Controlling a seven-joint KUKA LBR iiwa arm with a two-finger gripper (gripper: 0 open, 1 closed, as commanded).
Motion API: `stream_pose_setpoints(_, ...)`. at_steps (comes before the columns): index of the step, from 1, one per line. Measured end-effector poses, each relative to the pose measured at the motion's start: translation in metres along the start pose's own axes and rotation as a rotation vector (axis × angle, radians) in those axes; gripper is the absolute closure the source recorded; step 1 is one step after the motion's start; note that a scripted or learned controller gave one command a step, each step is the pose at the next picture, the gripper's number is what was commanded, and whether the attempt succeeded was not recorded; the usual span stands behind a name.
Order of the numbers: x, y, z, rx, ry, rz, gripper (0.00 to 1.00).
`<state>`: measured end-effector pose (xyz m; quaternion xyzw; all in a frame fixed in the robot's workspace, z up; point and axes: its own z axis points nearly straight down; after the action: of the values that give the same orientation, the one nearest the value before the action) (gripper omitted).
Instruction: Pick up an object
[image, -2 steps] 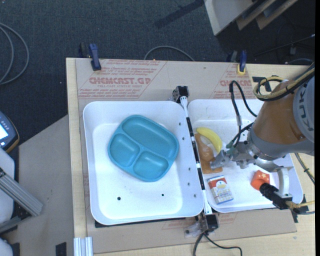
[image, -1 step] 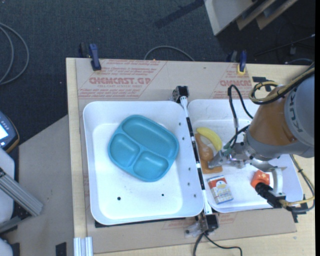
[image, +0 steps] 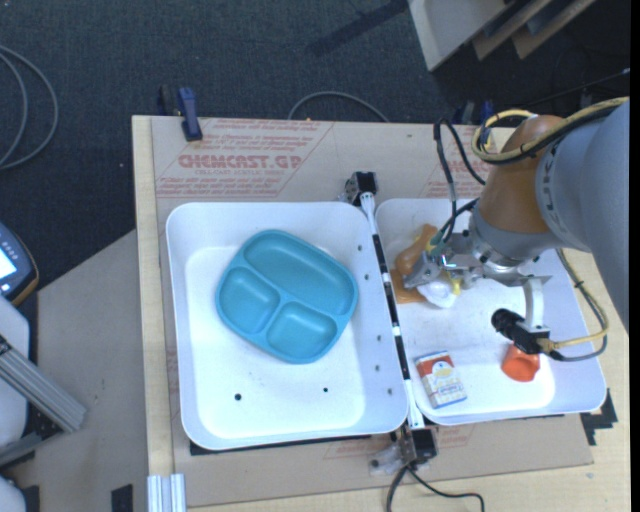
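Observation:
The right bin (image: 575, 392) holds a brown, crumpled-looking item (image: 410, 264) near its left wall, with a white lump (image: 437, 294) just in front of it. A small red and white box (image: 441, 379) lies near the bin's front edge and an orange object (image: 520, 366) sits to its right. My gripper (image: 446, 268) is lowered into the right bin, right at the brown item and the white lump. The wrist hides where it meets them, so I cannot tell whether it touches either one.
The left bin (image: 200, 400) holds a blue divided plate (image: 287, 295). A metal divider with clamps (image: 384, 300) runs between the bins. The grey arm with its orange band (image: 520, 190) covers the back of the right bin, and cables (image: 575, 345) loop beside it.

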<state>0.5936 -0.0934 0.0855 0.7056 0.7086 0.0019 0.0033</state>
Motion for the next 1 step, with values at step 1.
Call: stream_pose_setpoints(1, -0.0004, -0.0031, -0.0094, 0.005, 0.001, 0.002, 1.0)
